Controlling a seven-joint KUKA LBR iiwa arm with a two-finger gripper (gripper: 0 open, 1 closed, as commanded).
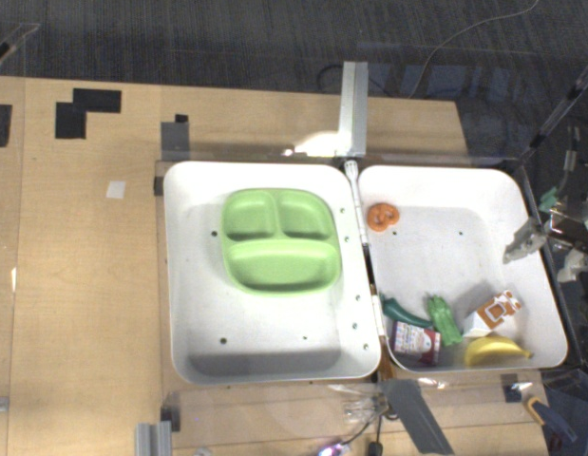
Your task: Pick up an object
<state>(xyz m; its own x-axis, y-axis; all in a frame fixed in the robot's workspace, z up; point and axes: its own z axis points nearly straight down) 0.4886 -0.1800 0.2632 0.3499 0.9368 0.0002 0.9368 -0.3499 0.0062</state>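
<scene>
Clutter sat at the near end of the right-hand shallow white bin (445, 245), all bunched in its front corner. A yellow banana (496, 351) lay closest to the front wall. Just to its left was a dark maroon labelled packet (416, 341), with a bright green knobbly toy (445, 319) leaning across its top. A darker green curved piece (400, 310) poked out from behind the packet, toward the wall between the bins. A small orange-and-white carton (500, 310) lay tilted just behind the banana.

Over in the left-hand white bin (194, 255), a light green plastic divided plate (278, 238) lay flat near the middle, on its own.

Moving back, the grey gripper (527, 242) hung at the right wall of the right-hand bin, well apart from the pile and touching none of it. Whether it was clenched or released, I couldn't tell from where I stood; the view there was too small and dark.

Farther on, a small orange ring-shaped toy (382, 217) lay alone near the back left corner of the right-hand bin, beside the dividing wall.

Beyond both bins, a grey metal post (354, 112) lay across the pale wooden bench (75, 283), with black angular patches (85, 110) off to the left. Dark carpet (227, 27) lay past the bench edge, and a thin cable (474, 31) trailed across it.
</scene>
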